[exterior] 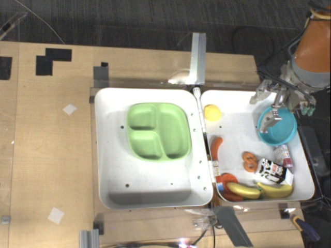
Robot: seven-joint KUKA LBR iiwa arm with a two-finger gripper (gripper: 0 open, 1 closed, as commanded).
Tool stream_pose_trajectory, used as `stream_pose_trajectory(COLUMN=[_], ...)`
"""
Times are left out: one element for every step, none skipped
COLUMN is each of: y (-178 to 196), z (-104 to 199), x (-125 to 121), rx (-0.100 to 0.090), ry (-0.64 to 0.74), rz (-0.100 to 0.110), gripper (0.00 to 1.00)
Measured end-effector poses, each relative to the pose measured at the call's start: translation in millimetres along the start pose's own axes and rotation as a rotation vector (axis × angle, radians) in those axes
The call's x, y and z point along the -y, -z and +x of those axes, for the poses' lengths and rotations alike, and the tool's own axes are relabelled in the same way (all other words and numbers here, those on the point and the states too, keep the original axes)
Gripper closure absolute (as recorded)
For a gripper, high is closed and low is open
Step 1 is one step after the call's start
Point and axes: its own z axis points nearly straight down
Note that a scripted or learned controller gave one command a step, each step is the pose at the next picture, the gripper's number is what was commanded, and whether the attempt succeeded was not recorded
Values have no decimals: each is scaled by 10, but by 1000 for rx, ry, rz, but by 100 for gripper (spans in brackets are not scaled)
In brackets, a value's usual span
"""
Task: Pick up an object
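Two white bins [111,138]. Left bin: one green tray [158,130]. Right of tray: two bananas [258,191], one teal bowl [279,130], one yellow ball [212,112].

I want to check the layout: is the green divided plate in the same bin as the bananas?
No, the green divided plate lies in the left bin, while the bananas lie in the right bin.

One fixed camera looks down at a slant — both white bins [103,154] in frame.
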Motion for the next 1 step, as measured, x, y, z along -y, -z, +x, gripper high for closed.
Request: stream_pose_trajectory(y=[-1506], z=[28], x=[434], rx=[4], ry=[120], rz=[2], gripper=[0])
